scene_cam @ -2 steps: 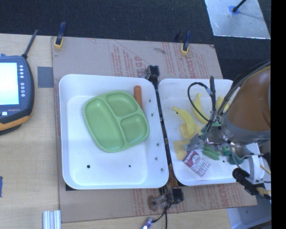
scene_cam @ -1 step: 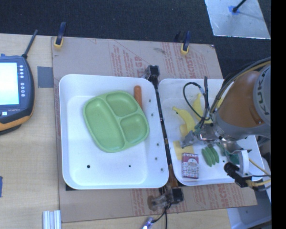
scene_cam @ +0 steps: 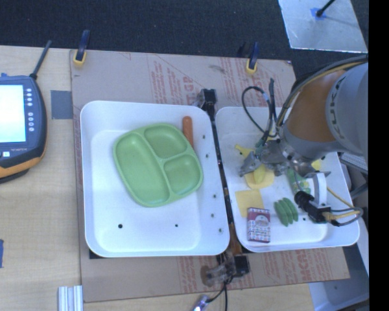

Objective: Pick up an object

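The tool [scene_cam: 267, 164] is low in the right bin [scene_cam: 233, 125], over a yellow piece [scene_cam: 260, 177]. It is too hard to tell how it is set or whether it has anything. A flat yellow square [scene_cam: 249, 198], a green toy [scene_cam: 286, 211] and a small red box [scene_cam: 259, 225] lie near the front of that bin. The left bin [scene_cam: 97, 199] has a green plate [scene_cam: 157, 164] with an orange stick [scene_cam: 188, 129] just behind it. A screen [scene_cam: 10, 127] sits on the surface [scene_cam: 26, 238] at the left.

Bright, even overhead light; blown-out white bins [scene_cam: 97, 173]; soft, slightly blurred detail.
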